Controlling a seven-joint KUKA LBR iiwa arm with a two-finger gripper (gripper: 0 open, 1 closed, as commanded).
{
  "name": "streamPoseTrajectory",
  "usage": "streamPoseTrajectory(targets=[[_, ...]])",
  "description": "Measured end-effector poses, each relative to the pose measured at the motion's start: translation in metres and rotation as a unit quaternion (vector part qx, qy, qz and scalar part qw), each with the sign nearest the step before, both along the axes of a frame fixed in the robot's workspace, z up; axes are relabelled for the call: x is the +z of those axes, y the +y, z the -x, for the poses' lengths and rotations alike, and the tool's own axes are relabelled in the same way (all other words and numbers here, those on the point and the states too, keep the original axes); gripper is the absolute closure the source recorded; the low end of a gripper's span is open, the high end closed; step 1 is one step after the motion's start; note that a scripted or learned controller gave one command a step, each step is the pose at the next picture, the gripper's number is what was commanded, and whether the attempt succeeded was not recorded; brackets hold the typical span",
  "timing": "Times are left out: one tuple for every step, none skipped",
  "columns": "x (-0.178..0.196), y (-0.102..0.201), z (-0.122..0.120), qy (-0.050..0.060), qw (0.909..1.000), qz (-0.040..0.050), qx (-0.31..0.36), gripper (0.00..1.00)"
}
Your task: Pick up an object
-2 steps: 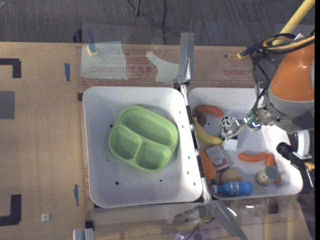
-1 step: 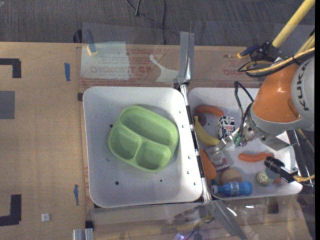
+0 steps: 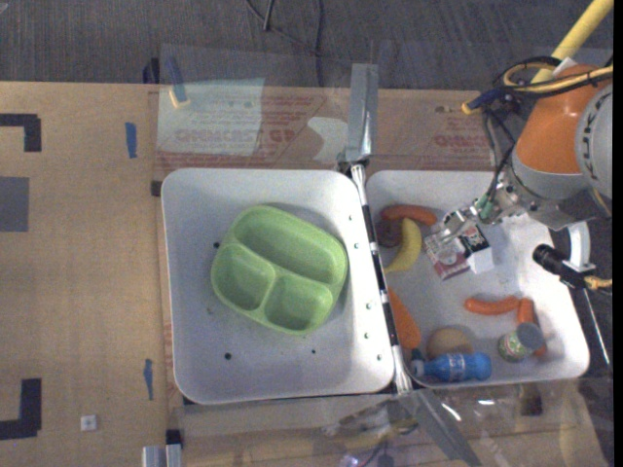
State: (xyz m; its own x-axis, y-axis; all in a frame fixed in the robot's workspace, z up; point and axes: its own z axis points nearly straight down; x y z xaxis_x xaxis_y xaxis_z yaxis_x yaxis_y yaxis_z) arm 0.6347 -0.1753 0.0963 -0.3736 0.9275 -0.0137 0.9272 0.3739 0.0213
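Green plastic comes first: in the left bin (image 3: pixel 185 290) we see a divided plate (image 3: pixel 279 269) lying flat near the middle. Crossing to the right bin (image 3: pixel 574 343), we find a banana (image 3: pixel 410 244) and a red-orange sausage (image 3: pixel 409 214) by the far-left corner, a carrot (image 3: pixel 405 323) along the left wall, and a blue bottle (image 3: pixel 456 366) beside a brown round fruit (image 3: pixel 449 340) at the near edge. The gripper (image 3: pixel 467 227) hangs low over a small white-and-red carton (image 3: pixel 452 254), the likeliest target, though we cannot tell how its grip stands. Further right lie another sausage (image 3: pixel 492 305) and a small can (image 3: pixel 519 341). We judge the reach-in is underway; next calls for closing squarely on the carton, then lifting straight.
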Motion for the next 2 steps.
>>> streamPoseTrajectory(targets=[[0.012,0.001,-0.002,-0.002,1.0,0.0007,0.002,1.0],[0.095,0.09,-0.012,0.011,0.9999,-0.0019,0.006,1.0]])
